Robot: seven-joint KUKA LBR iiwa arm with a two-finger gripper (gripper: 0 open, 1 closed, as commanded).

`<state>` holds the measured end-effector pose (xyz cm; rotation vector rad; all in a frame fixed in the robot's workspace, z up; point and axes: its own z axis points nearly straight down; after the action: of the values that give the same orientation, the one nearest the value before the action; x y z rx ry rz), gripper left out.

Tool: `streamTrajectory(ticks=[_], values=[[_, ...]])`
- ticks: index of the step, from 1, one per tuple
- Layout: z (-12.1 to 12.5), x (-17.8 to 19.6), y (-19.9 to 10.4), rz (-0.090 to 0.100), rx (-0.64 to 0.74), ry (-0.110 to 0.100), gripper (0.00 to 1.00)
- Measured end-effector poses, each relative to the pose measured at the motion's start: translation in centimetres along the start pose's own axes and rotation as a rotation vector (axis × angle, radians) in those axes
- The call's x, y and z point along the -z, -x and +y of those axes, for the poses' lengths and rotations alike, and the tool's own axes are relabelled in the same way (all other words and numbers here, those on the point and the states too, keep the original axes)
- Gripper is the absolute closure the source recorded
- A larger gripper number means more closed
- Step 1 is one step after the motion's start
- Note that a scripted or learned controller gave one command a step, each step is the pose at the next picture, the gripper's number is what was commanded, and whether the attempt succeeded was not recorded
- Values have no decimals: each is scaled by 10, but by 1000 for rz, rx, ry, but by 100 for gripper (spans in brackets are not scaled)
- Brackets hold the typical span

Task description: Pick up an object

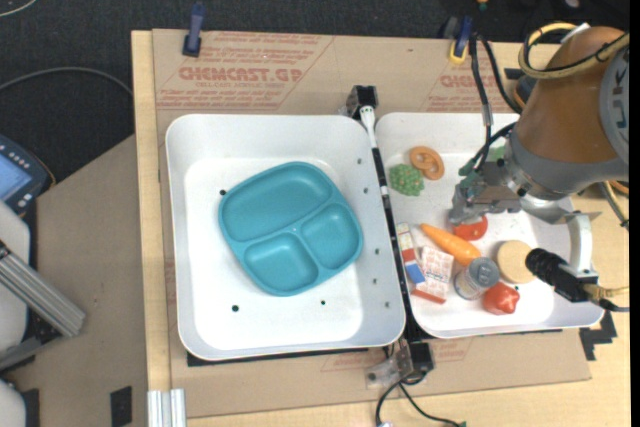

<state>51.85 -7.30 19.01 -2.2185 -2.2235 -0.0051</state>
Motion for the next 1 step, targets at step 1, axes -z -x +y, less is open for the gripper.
streamTrajectory(ticks=[1], values=[[-31,87,-105,3,11,7,100]])
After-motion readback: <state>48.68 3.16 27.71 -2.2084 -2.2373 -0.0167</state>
